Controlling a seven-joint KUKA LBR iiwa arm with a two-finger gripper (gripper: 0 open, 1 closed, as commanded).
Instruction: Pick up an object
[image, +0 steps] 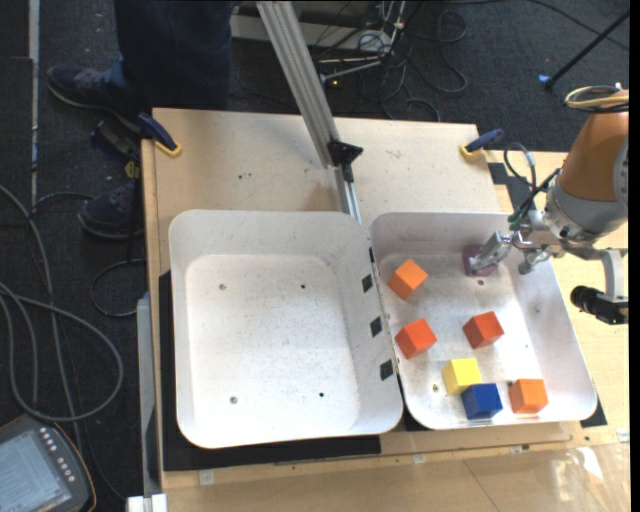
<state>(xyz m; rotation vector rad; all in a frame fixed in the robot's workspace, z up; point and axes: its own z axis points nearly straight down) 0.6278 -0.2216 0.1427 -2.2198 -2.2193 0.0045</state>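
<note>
Reaching in over right bin's (560, 330) far right corner: grey arm (590, 175), gripper (487, 258) low near far wall, fingers' spread cannot tell (blurred). Left bin (190, 300) beside it, rims touching. In right bin: orange cube (408, 279) near far left, red-orange cubes (416, 338) (483, 329) mid-floor, then yellow cube (460, 375), blue cube (482, 401), orange cube (528, 396) along near edge.
</note>
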